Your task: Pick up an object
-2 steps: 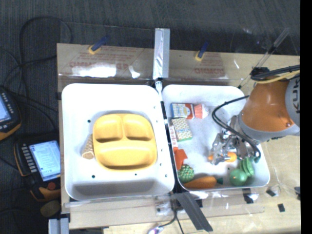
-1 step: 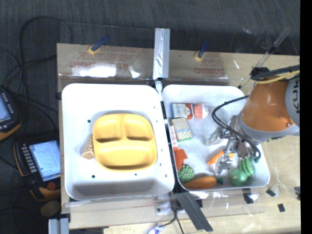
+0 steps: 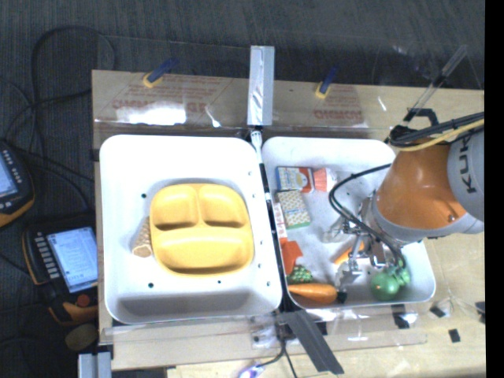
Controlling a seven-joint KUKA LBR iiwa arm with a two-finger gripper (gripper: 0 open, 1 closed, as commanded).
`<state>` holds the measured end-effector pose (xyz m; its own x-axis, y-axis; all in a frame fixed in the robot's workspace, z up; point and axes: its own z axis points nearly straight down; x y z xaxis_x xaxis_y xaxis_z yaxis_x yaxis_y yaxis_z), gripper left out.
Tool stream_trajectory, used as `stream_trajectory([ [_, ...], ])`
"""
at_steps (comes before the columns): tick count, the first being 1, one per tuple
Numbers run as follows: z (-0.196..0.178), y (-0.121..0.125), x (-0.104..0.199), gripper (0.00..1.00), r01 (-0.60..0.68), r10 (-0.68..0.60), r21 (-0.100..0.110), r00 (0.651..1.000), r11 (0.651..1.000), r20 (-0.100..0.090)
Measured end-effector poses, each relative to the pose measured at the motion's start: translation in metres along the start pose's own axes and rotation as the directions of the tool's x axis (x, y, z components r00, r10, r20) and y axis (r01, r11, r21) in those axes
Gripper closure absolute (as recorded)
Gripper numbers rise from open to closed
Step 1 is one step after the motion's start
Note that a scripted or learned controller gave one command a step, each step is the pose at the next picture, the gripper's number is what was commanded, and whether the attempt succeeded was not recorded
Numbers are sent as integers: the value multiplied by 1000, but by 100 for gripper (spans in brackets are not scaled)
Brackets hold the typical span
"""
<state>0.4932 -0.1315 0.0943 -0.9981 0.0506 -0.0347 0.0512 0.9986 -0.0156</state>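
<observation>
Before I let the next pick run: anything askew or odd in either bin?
One thing: a tan cone-shaped piece is wedged under the left edge of the yellow divided tray in the left bin. The right bin's toys are loosely jumbled, nothing spilled outside.

Glossy yellow plastic tray [image 3: 201, 227] — smooth white plastic bins [image 3: 118, 211] — matt wooden bench [image 3: 457, 290]

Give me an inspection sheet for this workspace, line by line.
Surface: bench bears two white bins side by side.
Job's things: right bin holds a green ball, a carrot, small boxes.
Clutter: left bin holds a yellow divided tray.
Grippers: gripper low in the right bin beside the ball; jaws unclear.
Cables: black cable loops at the wrist.
Surroundings: handheld screens on the dark floor.
</observation>
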Motion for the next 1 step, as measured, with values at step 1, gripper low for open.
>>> stream_trajectory([
  [1,0,33,1,0,55,-55,-7,998,998,1],
])
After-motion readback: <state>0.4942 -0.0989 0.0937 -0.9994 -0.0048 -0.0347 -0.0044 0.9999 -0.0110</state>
